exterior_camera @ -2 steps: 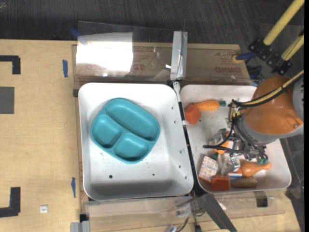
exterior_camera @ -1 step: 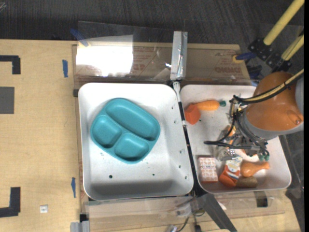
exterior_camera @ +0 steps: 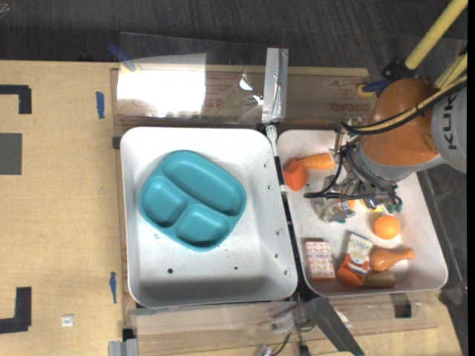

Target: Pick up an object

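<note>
The right bin (exterior_camera: 430,221) holds several small objects: an orange cup-like piece (exterior_camera: 297,175), an orange carrot-like stick (exterior_camera: 318,162), an orange ball (exterior_camera: 387,228), a pink-and-white box (exterior_camera: 320,259), a small carton (exterior_camera: 357,254), a tan drumstick-shaped toy (exterior_camera: 391,257) and a dark brown piece (exterior_camera: 380,279). My gripper (exterior_camera: 347,199) hangs low over the middle of this bin, right above a small grey and blue item (exterior_camera: 338,211). The orange band and wrist cover its upper part.
The left bin (exterior_camera: 145,265) carries a teal divided tray (exterior_camera: 193,199). A clear plastic sheet and a metal strip (exterior_camera: 274,84) stand behind the bins. Cardboard bench surface lies to the left. Yellow rods (exterior_camera: 438,24) cross the upper right corner.
</note>
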`<state>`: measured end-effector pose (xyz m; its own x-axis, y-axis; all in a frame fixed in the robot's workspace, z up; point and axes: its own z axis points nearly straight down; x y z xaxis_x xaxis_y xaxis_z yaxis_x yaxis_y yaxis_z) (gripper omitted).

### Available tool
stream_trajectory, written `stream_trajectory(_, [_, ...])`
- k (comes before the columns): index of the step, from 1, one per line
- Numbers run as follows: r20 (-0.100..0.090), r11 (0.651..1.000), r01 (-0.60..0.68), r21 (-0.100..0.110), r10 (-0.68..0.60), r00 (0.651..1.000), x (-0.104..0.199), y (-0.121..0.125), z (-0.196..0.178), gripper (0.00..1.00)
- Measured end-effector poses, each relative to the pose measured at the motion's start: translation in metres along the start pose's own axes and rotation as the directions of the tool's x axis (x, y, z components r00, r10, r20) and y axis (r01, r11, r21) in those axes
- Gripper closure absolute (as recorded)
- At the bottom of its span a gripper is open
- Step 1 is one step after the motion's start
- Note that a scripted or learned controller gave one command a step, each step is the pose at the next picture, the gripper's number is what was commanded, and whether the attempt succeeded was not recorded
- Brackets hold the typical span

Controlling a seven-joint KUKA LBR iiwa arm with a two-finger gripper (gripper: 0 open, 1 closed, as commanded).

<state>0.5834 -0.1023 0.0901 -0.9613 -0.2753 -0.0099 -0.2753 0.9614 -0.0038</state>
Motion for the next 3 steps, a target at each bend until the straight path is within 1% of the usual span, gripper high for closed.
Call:
stream_trajectory(1, [0.008,1.0,-0.031,0.001,0.031,0.999,-0.063,0.019,-0.102,1.0])
stream_trajectory(2, [-0.006,1.0,-0.001,0.001,0.001,1.0,0.019,-0.126,-0.065,1.0])
stream_trajectory(3, [-0.003,1.0,0.007,-0.001,-0.007,1.0,0.016,-0.121,-0.066,0.0])
